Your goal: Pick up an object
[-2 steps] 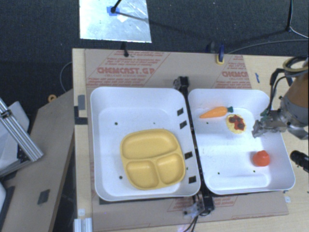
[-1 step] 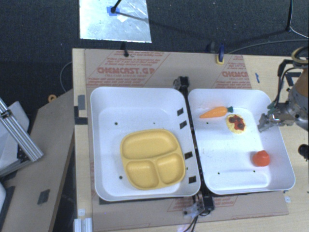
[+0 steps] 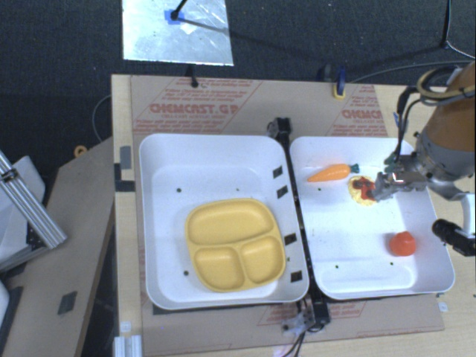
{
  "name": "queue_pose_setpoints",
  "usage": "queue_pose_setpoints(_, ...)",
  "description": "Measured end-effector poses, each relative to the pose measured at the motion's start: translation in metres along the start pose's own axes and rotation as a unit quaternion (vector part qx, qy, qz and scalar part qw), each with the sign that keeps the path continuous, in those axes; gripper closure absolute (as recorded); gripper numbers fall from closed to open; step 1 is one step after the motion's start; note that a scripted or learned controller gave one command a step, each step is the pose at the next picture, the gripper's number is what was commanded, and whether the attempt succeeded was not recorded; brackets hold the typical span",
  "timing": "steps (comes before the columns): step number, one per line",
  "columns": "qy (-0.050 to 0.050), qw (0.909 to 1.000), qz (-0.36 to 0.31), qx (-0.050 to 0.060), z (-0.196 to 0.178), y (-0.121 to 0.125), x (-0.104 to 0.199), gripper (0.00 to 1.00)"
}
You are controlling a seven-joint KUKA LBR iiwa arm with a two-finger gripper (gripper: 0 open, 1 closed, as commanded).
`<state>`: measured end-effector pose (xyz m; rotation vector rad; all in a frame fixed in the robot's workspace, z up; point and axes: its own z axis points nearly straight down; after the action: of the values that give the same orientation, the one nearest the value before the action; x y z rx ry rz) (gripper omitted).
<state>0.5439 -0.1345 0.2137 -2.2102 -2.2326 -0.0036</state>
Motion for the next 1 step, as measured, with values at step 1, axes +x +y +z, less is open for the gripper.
queue_pose_setpoints(1, 0.0, 1.0, 0.0, -0.001, -0.0126, 0.017, 0.0526, 1.0)
